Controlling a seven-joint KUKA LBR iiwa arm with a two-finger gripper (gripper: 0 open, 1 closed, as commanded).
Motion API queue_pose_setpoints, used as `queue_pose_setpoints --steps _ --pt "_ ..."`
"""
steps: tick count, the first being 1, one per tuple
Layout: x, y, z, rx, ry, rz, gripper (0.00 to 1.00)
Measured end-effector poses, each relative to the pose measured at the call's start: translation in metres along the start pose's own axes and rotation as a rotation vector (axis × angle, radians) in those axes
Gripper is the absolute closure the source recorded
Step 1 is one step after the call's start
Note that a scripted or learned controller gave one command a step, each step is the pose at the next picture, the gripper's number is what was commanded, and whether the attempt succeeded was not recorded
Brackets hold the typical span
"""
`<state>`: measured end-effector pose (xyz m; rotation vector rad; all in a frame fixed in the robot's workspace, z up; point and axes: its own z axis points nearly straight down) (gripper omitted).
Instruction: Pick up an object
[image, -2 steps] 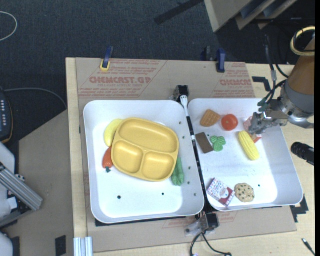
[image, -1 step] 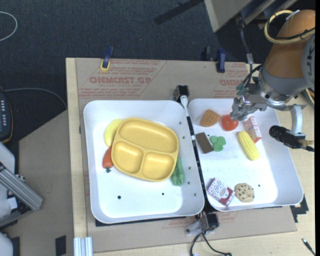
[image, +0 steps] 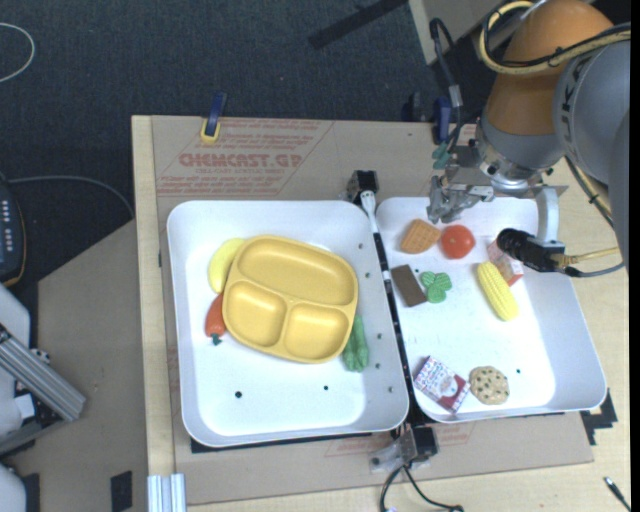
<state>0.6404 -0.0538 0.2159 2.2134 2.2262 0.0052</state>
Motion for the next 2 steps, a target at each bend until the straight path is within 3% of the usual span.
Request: queue_pose_setpoints --steps 1,2 --pt "0.047 0.024 -0.007 -0.001 0.001 0.0 1.0" --pt "0.038 0.025 -0.018 0.0 -0.002 0.005 1.0"
